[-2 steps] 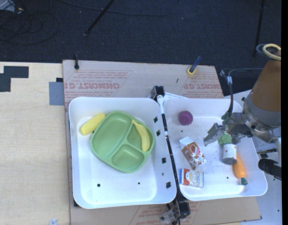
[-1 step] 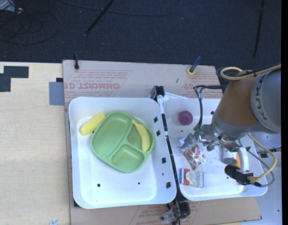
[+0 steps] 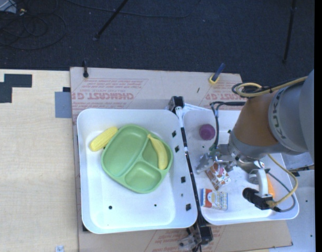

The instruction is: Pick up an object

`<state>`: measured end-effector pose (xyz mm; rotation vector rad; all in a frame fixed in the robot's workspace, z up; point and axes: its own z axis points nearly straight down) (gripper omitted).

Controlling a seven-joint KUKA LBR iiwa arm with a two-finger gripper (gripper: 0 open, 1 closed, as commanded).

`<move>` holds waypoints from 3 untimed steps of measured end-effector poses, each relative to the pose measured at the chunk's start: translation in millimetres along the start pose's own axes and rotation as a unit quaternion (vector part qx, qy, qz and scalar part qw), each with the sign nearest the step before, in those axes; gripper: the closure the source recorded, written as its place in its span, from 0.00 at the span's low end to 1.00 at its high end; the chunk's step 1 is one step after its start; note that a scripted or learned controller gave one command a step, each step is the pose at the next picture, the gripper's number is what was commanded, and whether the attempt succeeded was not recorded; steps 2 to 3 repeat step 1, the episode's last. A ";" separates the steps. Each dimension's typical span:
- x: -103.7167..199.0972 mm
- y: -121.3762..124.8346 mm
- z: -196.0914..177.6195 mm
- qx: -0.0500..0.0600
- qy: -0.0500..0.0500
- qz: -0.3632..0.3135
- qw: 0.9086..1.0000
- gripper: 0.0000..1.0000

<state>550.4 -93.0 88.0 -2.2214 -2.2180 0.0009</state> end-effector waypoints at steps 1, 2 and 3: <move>-0.6 -0.2 -9.4 0.002 0.002 0.004 1.000 1.00; -0.6 -0.2 -9.4 0.002 0.002 0.004 1.000 1.00; -0.6 -0.2 -9.4 0.002 0.002 0.004 1.000 1.00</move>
